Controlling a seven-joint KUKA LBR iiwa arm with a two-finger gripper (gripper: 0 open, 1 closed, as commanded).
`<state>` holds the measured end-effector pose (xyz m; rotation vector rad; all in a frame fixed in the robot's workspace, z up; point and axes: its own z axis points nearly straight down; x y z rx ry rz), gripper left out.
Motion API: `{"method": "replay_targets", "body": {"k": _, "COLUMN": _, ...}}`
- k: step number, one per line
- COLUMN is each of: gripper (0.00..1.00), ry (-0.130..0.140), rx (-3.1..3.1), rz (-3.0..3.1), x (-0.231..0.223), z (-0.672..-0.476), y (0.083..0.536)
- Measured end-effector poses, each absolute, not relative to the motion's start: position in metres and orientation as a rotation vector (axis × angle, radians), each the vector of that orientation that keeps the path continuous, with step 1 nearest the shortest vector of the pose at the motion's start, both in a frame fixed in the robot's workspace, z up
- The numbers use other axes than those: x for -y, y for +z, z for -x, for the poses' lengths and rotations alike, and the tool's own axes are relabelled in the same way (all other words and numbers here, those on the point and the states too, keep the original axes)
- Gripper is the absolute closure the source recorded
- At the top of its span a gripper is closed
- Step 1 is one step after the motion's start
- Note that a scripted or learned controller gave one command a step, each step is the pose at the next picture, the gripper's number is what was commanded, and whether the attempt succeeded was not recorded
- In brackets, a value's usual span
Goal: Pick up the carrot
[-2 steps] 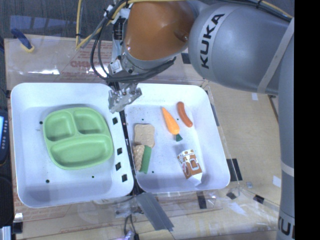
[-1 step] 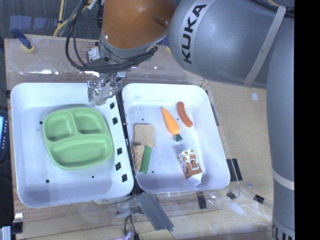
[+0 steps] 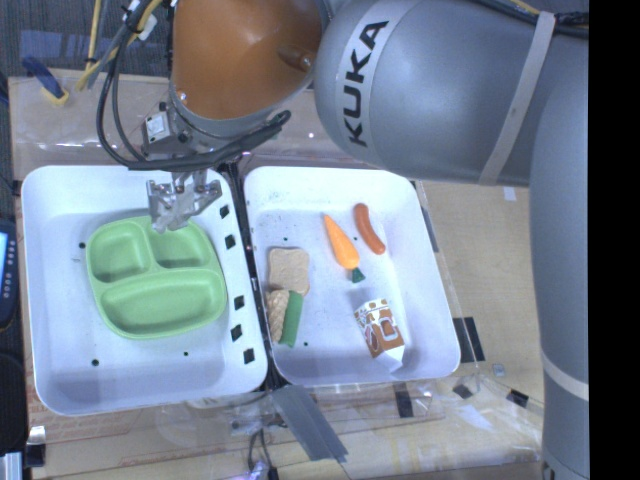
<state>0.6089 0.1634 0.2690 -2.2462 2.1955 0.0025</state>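
Looming closest to the lens, the grey arm (image 3: 450, 78) sweeps in from the right with its KUKA lettering across the upper frame, and its orange band (image 3: 235, 53) sits above the wrist over the far edge of the left bin (image 3: 60, 368). Below the wrist the gripper (image 3: 180, 208) hangs over the far rim of a green tray (image 3: 155, 293), a three-part plate lying in the left bin; its metal fingers point down at the tray's far compartments, with nothing seen between them, and whether they stand apart or together cannot be told from this angle. Cables loop from the wrist toward the upper left, a yellow one among them. Right of the divider, the right bin (image 3: 425, 358) holds all the food items. Carrot (image 3: 342, 245): it lies near the middle of that bin, orange with a small green tip at its near end, slanted, well apart from the gripper. Just to its right and a little farther back lies a sausage (image 3: 369, 228), close to it but not touching. Near the divider sits a slice of bread (image 3: 288, 268), with a wafer (image 3: 274, 313) and a green stick (image 3: 291, 318) side by side just in front of it. A small carton (image 3: 381, 330) lies toward the bin's near right corner.
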Motion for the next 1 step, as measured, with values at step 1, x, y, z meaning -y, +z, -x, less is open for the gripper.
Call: {"method": "replay_targets", "body": {"k": 1, "gripper": 1.00, "ry": 0.003, "rx": -1.492, "rz": 2.765, "x": -0.1877, "z": -0.5866, "y": 0.2602}}
